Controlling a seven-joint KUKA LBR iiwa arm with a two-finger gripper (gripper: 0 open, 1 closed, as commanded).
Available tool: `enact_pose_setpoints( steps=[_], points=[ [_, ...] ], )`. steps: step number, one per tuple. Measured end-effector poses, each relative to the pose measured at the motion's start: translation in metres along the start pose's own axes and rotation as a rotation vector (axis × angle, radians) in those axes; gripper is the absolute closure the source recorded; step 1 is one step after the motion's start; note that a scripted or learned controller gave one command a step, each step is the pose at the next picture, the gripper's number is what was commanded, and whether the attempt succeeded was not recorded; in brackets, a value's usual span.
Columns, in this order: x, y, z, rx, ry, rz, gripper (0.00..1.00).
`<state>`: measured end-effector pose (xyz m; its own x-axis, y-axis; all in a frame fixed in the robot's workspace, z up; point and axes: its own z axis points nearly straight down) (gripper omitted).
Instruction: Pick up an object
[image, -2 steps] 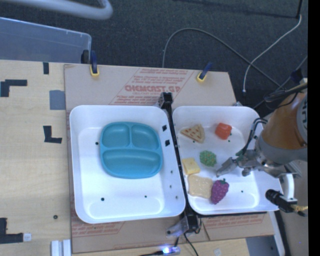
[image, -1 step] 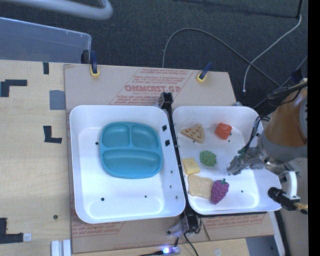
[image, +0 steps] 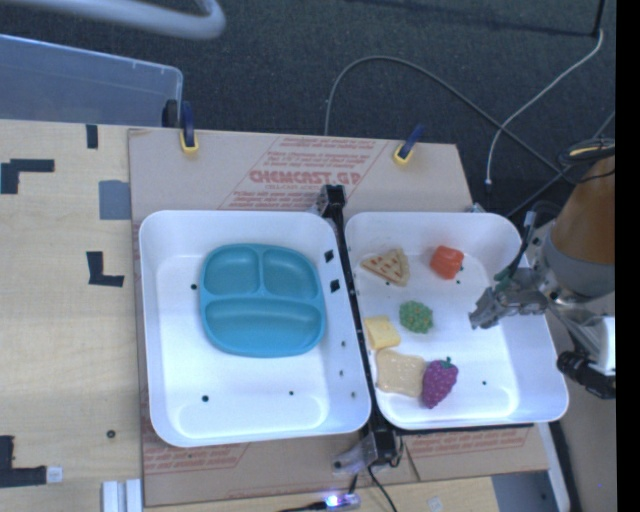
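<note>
Now, your nearest candidates lie left of the gripper (image: 484, 312) in the right bin (image: 530, 395): a green broccoli-like piece (image: 416, 317) close by, a red-orange block (image: 447, 261) up and to its left, and a purple grape bunch (image: 438, 381) below and to its left. Farther left you have a waffle-patterned wedge (image: 387, 266), a yellow cube (image: 380, 331) and a pale toast slice (image: 400, 371) touching the grapes. You cannot tell how the gripper is set; nothing shows between its tips. Beyond the divider, well apart, a blue sectioned plate (image: 263, 300) sits in the left bin (image: 165, 300).
</note>
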<state>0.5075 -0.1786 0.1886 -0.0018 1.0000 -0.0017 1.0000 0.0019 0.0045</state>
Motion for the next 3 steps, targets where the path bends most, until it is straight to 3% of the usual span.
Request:
enact_pose_setpoints(
  steps=[1,3],
  points=[
    [0.0,0.001,-0.023,0.003,0.001,0.0,1.0],
    [0.103,0.014,-0.016,0.007,0.003,-0.004,1.0]
  ],
)
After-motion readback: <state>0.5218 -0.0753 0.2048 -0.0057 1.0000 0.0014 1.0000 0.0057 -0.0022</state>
